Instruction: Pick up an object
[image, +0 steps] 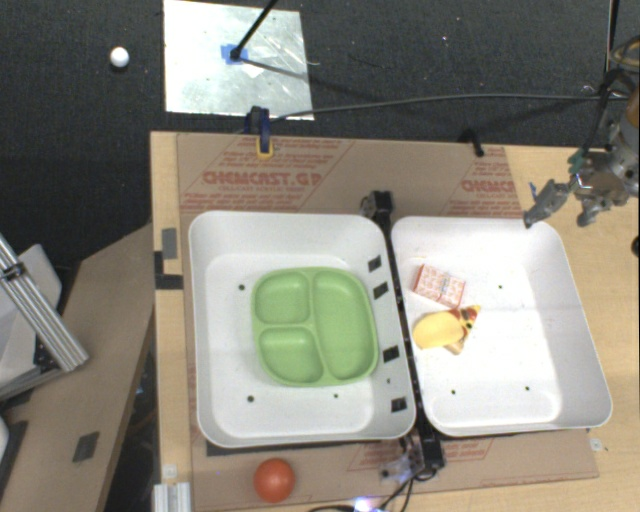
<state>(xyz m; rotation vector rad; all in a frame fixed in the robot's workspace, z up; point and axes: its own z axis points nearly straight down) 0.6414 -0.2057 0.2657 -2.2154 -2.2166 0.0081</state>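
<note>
In the right bin (560, 330) lie a small pink-and-white checked packet (440, 285) and, just in front of it, a yellow soft toy (438, 331) with an orange-red tip (468, 316). Both sit in the bin's left half, near the divider. My gripper (565, 203) hangs at the far right, above the right bin's back right corner and well away from both objects. Its two fingers are spread apart with nothing between them.
The left bin (220, 300) holds a green divided plate (315, 325). An orange-red ball (274, 479) rests on the bench in front of the bins. A foil sheet (238, 58), a blue clamp (260, 128) and a white ball (120, 57) lie behind.
</note>
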